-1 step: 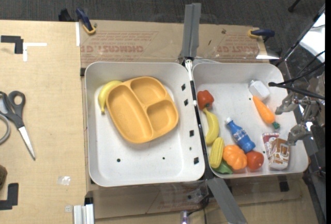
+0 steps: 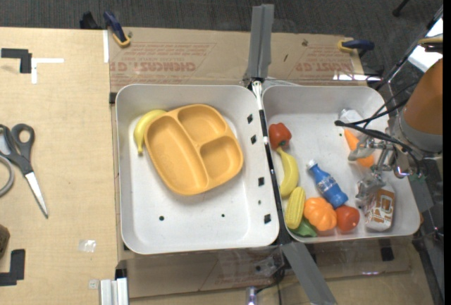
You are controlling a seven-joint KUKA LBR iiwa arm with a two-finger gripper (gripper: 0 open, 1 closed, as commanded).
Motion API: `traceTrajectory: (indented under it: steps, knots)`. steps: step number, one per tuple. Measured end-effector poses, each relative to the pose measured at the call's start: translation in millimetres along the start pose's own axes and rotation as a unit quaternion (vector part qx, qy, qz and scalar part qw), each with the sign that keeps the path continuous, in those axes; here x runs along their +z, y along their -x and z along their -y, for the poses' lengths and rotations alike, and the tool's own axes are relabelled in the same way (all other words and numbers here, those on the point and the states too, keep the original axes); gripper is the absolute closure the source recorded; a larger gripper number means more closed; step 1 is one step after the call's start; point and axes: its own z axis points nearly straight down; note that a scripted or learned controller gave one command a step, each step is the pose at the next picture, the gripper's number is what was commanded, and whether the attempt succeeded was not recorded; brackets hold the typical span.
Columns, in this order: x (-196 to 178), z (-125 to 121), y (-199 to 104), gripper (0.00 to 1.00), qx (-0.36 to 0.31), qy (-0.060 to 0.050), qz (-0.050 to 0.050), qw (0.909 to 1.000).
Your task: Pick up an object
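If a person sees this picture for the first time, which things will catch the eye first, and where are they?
The eye goes first to the big yellow divided plate lying in the left bin, with a banana tucked against its left edge. Next comes the bright heap of toy food in the right bin: a blue bottle, corn and a tomato. The gripper hangs over that bin's right side.

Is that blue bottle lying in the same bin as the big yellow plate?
No: the blue bottle lies in the right bin, while the yellow plate sits in the left bin.
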Motion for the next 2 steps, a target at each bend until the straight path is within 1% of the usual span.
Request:
traceTrajectory:
  steps: [1, 2]
  knots:
    - [-10, -2, 2, 1.00, -0.002, 0.000, 0.001, 1.0000]
    - [1, -41, -43, 1.00, 0.128, 0.000, -0.002, 0.9918]
